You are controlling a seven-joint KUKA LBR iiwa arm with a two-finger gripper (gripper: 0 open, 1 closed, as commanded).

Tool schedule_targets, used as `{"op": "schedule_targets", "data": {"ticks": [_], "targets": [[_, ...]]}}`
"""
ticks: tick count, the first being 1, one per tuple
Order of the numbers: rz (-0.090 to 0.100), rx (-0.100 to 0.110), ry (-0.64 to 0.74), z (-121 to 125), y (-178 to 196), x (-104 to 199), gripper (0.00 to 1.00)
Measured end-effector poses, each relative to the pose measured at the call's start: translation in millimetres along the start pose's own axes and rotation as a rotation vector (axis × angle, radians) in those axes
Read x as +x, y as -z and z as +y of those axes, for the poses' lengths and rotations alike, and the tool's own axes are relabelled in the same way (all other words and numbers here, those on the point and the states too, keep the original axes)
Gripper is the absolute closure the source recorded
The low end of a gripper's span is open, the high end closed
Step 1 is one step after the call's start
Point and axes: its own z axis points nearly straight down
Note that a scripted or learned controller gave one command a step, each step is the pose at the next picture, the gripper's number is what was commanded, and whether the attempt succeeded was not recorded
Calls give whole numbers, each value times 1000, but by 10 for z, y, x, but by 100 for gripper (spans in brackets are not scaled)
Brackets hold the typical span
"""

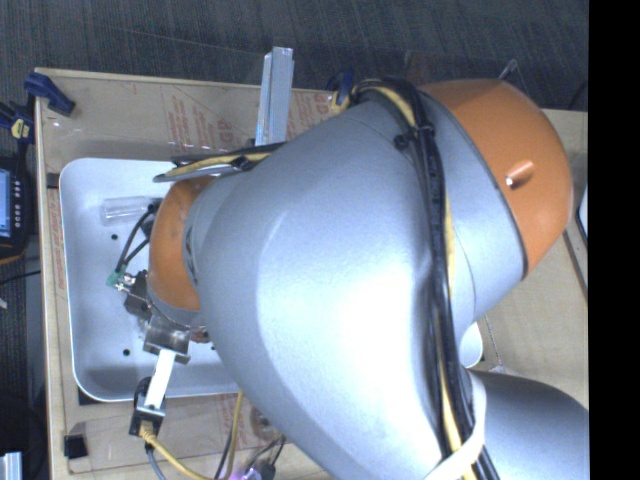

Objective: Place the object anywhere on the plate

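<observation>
The middle and right of the scene are covered by the grey arm. The left white bin is reached into by its orange-banded wrist. The gripper and the object are hidden, so the jaw state and the object's place cannot be told.

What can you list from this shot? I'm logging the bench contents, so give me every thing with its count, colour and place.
bin: one, white, left of the view, partly under the arm
clear tube: one, see-through, lying in the bin's upper left part
board: one, brown, under the bin
clamp: one, blue, at the board's top left corner
metal post: one, grey, standing behind the bin
carpet: dark, along the top
arm: one, grey with an orange band, reaching from the right over the bin
cables: black and yellow, along the arm
</observation>
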Motion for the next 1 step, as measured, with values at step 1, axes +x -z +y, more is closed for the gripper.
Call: {"op": "schedule_targets", "data": {"ticks": [1], "targets": [[5, -6, 163, 320, 1325, -608, 100]]}}
